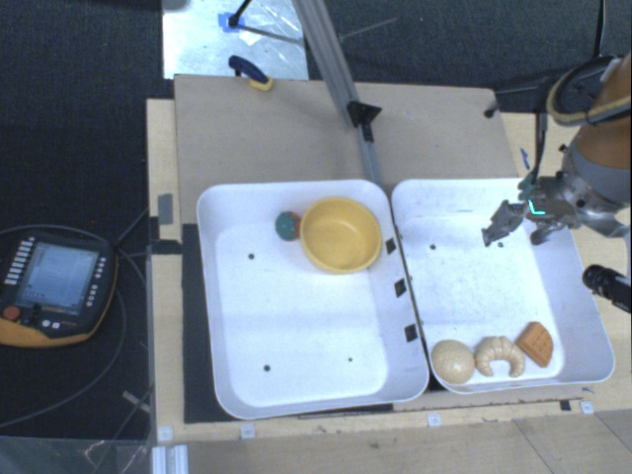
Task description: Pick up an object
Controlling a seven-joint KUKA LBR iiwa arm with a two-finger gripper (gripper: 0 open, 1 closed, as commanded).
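Objects, right bin: three food pieces in a row along the near wall, toward 5 o'clock of that bin. A pale round bun [453, 360] on the left, a croissant [501, 355] in the middle, a small orange-brown waffle [536, 343] on the right. Bun and croissant look touching; waffle is just beside the croissant.
Objects, left bin: a yellow bowl [341, 234] upright at about 1 o'clock of that bin, near the far wall. A small dark green ball [287, 225] sits just beside the bowl at its 9 o'clock; cannot tell if they touch.
Gripper: gripper [495, 232] hangs over the right bin's far half, at about 1 o'clock of that bin, well apart from the three food pieces. Nothing between the fingers. Finger spacing: cannot tell from this angle.
Arm: grey, orange band [587, 90] above the wrist, enters from 3 o'clock.
Right bin: white, shallow [583, 294].
Left bin: white, shallow [212, 294]; walls of the two bins meet along the middle.
Bench: tan board [425, 131] under both bins.
Surroundings: pendant [51, 286] with a screen on the dark floor at 9 o'clock; a grey pole [331, 52] slants in from 12 o'clock.
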